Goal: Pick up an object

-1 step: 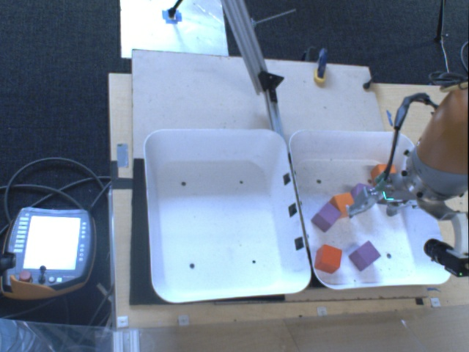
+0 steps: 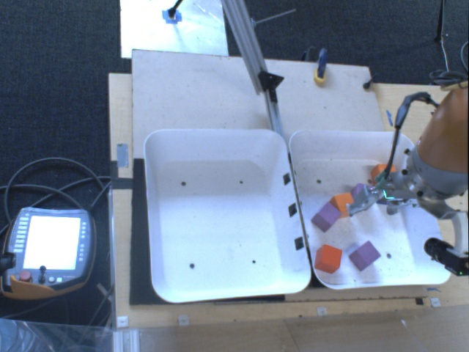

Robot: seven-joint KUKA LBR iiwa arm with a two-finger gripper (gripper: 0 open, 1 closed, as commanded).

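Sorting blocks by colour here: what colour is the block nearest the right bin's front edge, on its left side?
Orange, seen clearly in the camera view.

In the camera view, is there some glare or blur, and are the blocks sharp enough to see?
Camera view: strong glare on the bright sheet at top left; the two white bins are evenly lit with soft shadows; the orange block and purple block look slightly soft but clear; the gripper region is somewhat blurred.

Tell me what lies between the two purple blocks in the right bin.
In the camera view, the stretch of bin floor between the left purple block and the lower purple block is bare.
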